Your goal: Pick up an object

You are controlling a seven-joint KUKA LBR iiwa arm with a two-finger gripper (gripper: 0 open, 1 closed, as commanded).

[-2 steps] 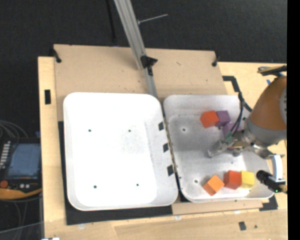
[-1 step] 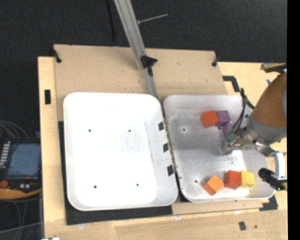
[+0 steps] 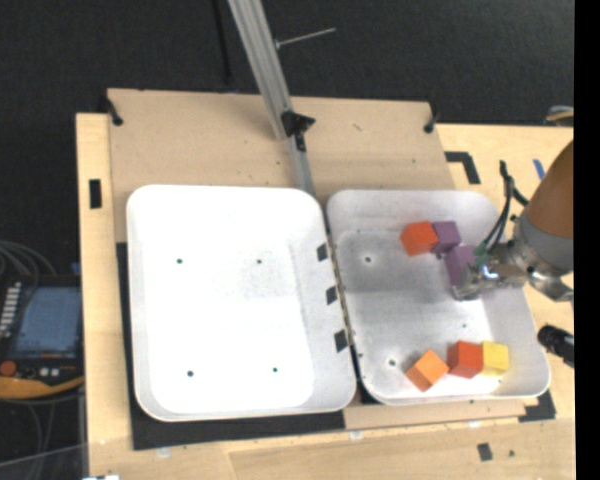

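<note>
In the right bin (image 3: pixel 380 298), an orange block (image 3: pixel 417 238) and a purple block (image 3: pixel 446 234) lie side by side near the back. A second purple piece (image 3: pixel 460 260) sits just in front of them, touching the gripper's tip. The gripper (image 3: pixel 469 284) hangs low over the bin's right-middle, reaching in from the right, right beside that purple piece. Near the front edge an orange block (image 3: pixel 429 369), a red block (image 3: pixel 466 358) and a yellow block (image 3: pixel 495 356) lie in a row.
The left bin (image 3: pixel 230 298) stands beside the right one, with small black clips along the shared edge. A slanted metal rail (image 3: pixel 265 58) runs from the top down to the bins' rear. Cables and a device lie off the bench at left.
</note>
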